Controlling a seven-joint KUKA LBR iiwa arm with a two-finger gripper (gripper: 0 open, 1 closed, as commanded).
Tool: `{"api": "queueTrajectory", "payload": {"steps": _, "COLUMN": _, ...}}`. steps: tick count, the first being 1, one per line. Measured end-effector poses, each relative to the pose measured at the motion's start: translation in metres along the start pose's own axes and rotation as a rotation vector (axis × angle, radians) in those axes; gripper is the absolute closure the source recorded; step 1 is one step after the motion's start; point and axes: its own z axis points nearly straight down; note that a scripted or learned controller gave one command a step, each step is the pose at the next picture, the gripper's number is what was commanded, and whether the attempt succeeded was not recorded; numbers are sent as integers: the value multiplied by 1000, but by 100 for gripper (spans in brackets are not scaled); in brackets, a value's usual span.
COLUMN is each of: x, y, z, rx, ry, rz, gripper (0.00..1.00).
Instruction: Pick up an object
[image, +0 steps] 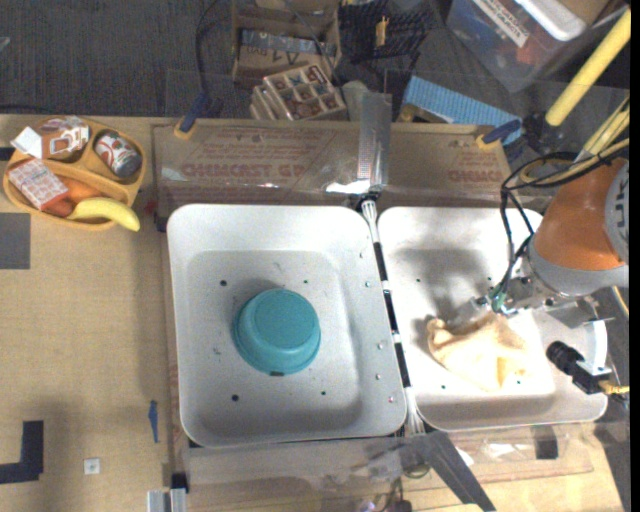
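Cloth (478, 348) lies crumpled in the right bin (440, 240), its upper edge touching the gripper (497, 301) — a pinch of fabric seems drawn up toward the tips, though whether they are spread or closed on it I cannot tell. Most of the cloth sits just below and left of the gripper. Its long axis slants from upper left to lower right. The left bin (200, 250) holds a teal bowl (278, 331), upside down, near the middle.
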Motion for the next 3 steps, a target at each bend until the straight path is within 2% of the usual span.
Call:
{"api": "queueTrajectory", "payload": {"steps": 1, "x": -3, "y": 1, "z": -9, "rx": -4, "ry": -1, "rz": 7, "gripper": 100}}
{"api": "queueTrajectory", "payload": {"steps": 2, "x": -5, "y": 1, "z": -16, "rx": -6, "ry": -2, "rz": 13, "gripper": 100}}
{"api": "queueTrajectory", "payload": {"steps": 3, "x": -5, "y": 1, "z": -16, "rx": -6, "ry": -2, "rz": 13, "gripper": 0}}
